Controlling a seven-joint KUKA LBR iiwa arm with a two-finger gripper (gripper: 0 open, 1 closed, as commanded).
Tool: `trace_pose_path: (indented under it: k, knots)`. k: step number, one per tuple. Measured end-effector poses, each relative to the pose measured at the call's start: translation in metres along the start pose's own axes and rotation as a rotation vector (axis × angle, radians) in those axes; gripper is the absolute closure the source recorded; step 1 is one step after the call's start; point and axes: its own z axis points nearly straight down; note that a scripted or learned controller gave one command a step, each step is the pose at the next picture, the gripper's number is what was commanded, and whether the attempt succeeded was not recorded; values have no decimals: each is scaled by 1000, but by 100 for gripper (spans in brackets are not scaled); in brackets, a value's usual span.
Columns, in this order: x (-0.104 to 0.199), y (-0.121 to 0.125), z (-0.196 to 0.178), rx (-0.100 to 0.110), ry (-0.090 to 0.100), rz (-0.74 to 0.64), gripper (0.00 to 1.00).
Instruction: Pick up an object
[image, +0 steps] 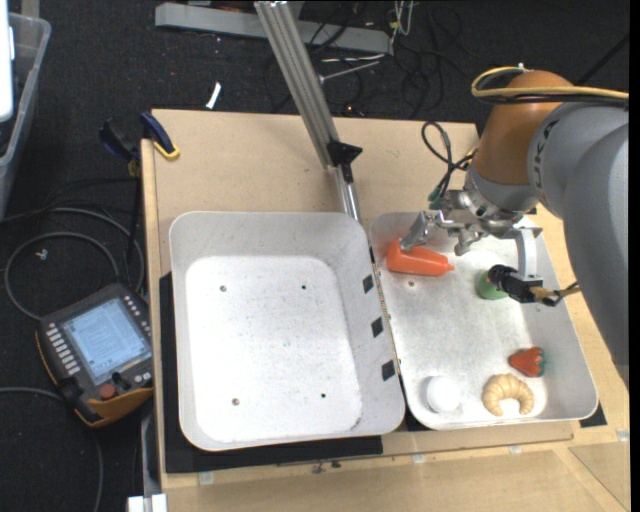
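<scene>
An orange carrot (420, 263) lies in the right bin (470, 340) near its back left corner. My gripper (440, 238) hangs just above and behind the carrot, open, with its fingers spread. The left finger (413, 237) comes down close to the carrot's left end, and nothing sits between the fingers. A small green object (489, 290) lies to the right of the carrot, partly hidden by the robot's wrist parts.
At the right bin's front lie a white ball (443, 394), a tan croissant (509, 394) and a red strawberry (527, 361). The left bin (270, 330) adjoins it. A metal pole (305, 85) slants in from the back.
</scene>
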Motion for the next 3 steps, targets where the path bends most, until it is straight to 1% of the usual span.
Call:
trace_pose_path:
  k: [1, 2, 3]
  knots:
    - [0, 1, -10, -2, 1, 0, 100]
    - [-8, -1, -68, 11, 2, 2, 100]
    - [-8, 1, -115, 11, 3, -2, 100]
